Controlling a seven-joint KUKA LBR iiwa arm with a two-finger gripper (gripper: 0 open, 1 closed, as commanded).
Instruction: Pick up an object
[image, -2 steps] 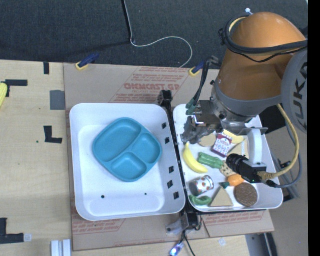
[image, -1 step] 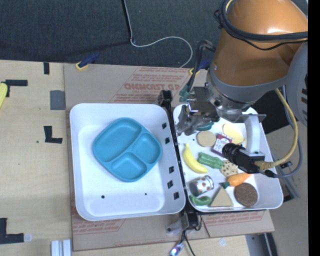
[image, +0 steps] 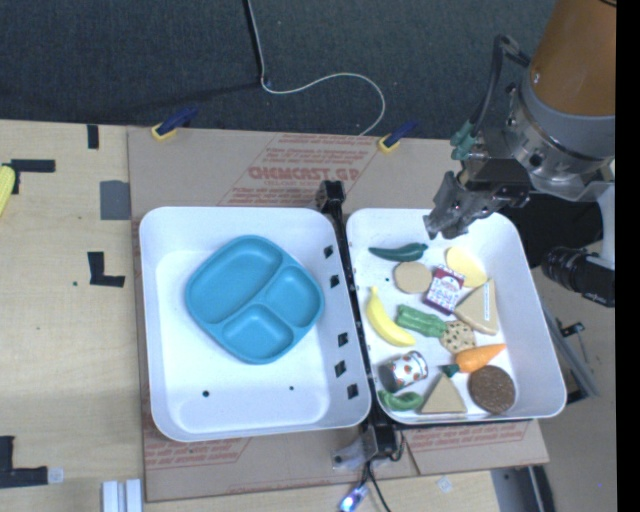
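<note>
Starting at the near edge of the right bin, a brown round disc lies beside a tan wedge, with a small can and a green scrap to their left. Just beyond lie an orange carrot and a speckled cracker. Farther in sit a banana, a green pod, a purple packet, a pale wedge, a tan round, a yellow piece and a dark green pepper. In the left bin lies a blue divided plate.

At the far right corner hangs the gripper, above the bin and touching none of the pieces. Its dark fingers point down and leftward, but whether they stand apart or closed I cannot tell from this slant; nothing is seen between them, so it carries no load.

The pieces lie crowded, many touching. A clean pick likely wants a target with free sides, such as the pepper or the yellow piece nearest the gripper, and a straight descent with fingers straddling its narrow width, so neighbours are not shoved.
</note>
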